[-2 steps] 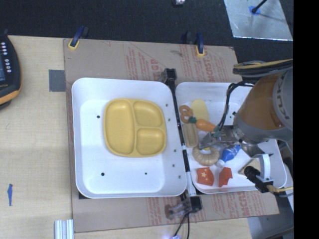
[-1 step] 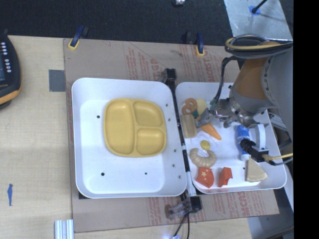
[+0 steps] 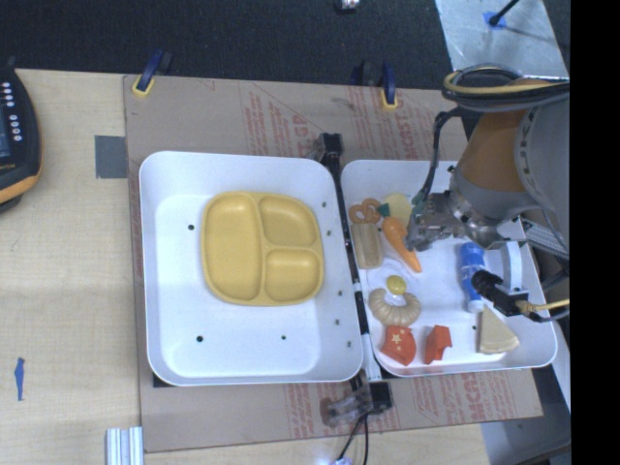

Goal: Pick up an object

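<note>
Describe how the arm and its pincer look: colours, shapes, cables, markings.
The arm is a thick, rounded grey body with a broad orange band above the wrist. Black cables loop along its left side, and a yellow-edged ring circles its top. The pincer is a compact dark metal assembly with grey and silver parts. No readable markings show.

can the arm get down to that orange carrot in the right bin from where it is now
Probably yes. The tool sits just right of the carrot in the right bin, nothing lies over it, though the pretzel crowds its left.
</note>
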Robot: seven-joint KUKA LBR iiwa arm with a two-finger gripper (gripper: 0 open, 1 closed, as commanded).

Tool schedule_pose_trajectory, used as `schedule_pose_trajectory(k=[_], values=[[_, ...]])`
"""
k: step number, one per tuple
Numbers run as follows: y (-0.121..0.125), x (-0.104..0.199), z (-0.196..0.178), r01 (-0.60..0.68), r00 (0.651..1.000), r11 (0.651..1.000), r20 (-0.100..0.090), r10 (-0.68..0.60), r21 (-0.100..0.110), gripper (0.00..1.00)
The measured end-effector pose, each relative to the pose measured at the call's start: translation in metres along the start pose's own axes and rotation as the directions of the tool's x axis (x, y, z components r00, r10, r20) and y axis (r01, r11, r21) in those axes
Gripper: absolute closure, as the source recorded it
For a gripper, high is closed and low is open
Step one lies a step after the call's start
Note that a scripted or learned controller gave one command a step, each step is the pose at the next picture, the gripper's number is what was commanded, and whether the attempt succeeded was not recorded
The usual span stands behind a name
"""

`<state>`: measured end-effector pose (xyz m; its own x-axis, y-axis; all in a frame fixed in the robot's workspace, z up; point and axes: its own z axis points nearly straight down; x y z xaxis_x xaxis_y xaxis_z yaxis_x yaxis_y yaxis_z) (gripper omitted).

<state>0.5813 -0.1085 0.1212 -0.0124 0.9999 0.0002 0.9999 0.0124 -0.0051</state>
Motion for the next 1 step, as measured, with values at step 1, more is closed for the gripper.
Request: schedule_pose_trajectory(k=[1], values=[[-0.0003,0.0000,0.0005,0.000,1.000,1.000,0.000,0.000,0.003,0.00]])
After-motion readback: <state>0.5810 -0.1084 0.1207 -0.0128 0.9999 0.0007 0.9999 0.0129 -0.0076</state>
